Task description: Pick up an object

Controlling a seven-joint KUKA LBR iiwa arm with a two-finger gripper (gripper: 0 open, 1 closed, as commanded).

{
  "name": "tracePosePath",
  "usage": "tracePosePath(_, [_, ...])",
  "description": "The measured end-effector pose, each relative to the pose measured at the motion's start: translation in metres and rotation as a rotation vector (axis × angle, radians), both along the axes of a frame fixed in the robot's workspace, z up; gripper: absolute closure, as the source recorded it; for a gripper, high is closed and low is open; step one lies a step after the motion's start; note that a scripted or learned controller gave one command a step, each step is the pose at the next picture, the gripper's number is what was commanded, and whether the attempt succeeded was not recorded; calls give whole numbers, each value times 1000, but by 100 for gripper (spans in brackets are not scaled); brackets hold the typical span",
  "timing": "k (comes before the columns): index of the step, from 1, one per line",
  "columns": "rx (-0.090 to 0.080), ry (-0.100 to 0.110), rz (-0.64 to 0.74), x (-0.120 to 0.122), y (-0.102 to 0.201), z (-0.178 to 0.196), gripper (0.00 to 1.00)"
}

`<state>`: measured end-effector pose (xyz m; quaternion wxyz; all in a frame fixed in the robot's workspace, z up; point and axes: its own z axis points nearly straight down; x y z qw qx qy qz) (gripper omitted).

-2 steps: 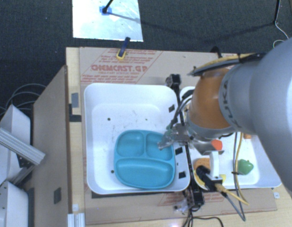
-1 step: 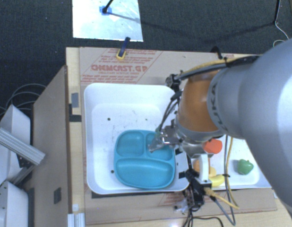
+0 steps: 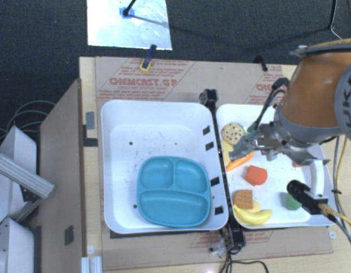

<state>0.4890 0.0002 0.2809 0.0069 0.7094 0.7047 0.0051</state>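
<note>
The right bin (image 3: 278, 219) holds several toy foods. A tan round cookie (image 3: 233, 132) lies at its far left, and an orange carrot (image 3: 239, 162) lies slantwise just in front of it. A red-orange chunk (image 3: 256, 175) sits near the middle. A brown bread piece (image 3: 243, 198) and a yellow banana (image 3: 254, 215) lie at the front left, and a green piece (image 3: 292, 201) lies at the front right. My gripper (image 3: 244, 148) reaches in from the right, low over the carrot's upper end and just in front of the cookie. Nothing shows as held.
The left bin (image 3: 124, 118) holds a blue divided plate (image 3: 174, 190) at its front. The arm's grey and orange body (image 3: 317, 95) covers the right bin's far right part. A black fitting (image 3: 303, 195) on the arm hangs over the front right.
</note>
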Motion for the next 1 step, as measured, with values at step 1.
tracePosePath(1, [6, -6, 16, 33, 53, 191, 0])
